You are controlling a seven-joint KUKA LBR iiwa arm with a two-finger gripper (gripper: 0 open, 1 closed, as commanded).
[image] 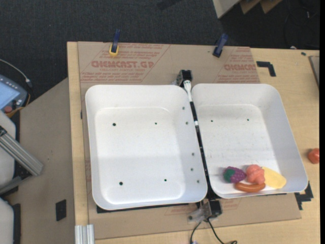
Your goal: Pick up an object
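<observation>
The table (80,187) bears a brown cardboard sheet (152,62) with two white bins on it, side by side and touching. The left bin (137,146) has bare floor. The right bin (244,131) holds four small toys huddled in its near corner: a yellow piece (274,178), a pink-orange lump (255,172), a curved orange sausage (250,187) and a purple cluster (234,174), possibly grapes

Of my own body I can vouch for little: a small, rounded orange-red patch (314,155) beside the right bin (290,136). I cannot tell whether it is mine.
</observation>
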